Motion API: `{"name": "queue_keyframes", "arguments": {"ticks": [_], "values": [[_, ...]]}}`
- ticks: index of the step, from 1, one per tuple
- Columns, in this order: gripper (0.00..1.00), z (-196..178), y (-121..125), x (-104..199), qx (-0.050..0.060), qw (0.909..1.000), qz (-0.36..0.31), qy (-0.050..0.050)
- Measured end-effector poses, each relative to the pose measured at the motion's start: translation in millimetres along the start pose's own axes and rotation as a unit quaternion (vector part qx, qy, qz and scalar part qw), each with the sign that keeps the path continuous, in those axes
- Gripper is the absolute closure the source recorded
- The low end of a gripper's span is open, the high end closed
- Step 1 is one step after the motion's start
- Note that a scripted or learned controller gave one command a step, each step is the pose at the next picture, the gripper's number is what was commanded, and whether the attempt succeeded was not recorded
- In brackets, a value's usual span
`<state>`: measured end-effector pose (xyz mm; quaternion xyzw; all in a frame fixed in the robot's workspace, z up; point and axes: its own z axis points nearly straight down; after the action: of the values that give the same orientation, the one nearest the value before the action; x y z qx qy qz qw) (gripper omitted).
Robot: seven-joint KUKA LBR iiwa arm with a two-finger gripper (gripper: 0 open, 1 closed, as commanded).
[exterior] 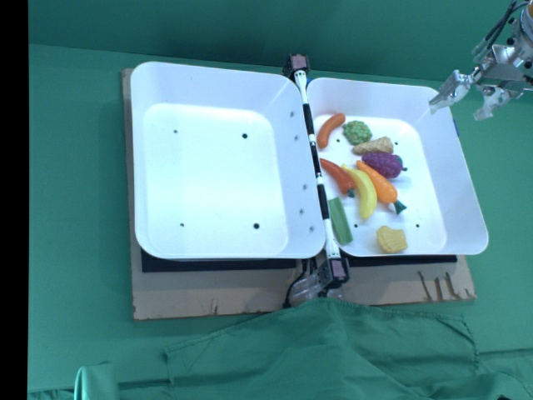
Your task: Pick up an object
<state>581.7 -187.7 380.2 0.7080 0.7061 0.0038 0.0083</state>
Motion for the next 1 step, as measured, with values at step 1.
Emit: {"name": "queue_keyframes", "arguments": {"ticks": [1], "values": [[1.00, -6.8, 0.2, -0.9, 0.002, 1.0000, 0.002, 0.000]]}}
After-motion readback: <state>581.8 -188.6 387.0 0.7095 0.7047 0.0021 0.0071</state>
